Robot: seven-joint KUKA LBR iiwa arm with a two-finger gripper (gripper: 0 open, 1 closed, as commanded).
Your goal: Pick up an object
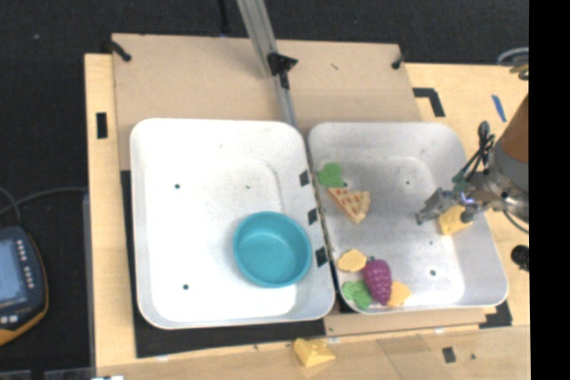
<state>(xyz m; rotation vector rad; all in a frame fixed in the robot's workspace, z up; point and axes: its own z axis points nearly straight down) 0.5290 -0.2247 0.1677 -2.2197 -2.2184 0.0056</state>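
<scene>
The arm (pixel 512 147) reached in from the right, over the right bin (pixel 401 147). Its tool (pixel 454 207) hung low near that bin's right side. A small yellow block (pixel 454 222) sat right at the tool's tip, but I could not tell if the tool was spread or pinching it.

More toys lay in the same bin. A green piece (pixel 331 174) and a pizza slice (pixel 349 203) sat close together near the left wall. Down in the front left corner there was a little pile: a yellow piece (pixel 352 261), purple grapes (pixel 378 278), a green leaf (pixel 355 293) and another small yellow bit (pixel 398 292).

The left bin (pixel 196 165) held a blue bowl (pixel 271 248), standing upright near its front right part.

A yellow wedge (pixel 313 352) lay on the surface (pixel 223 84), outside the bins, at the front. A grey pole (pixel 254 4) slanted up behind the bins.
</scene>
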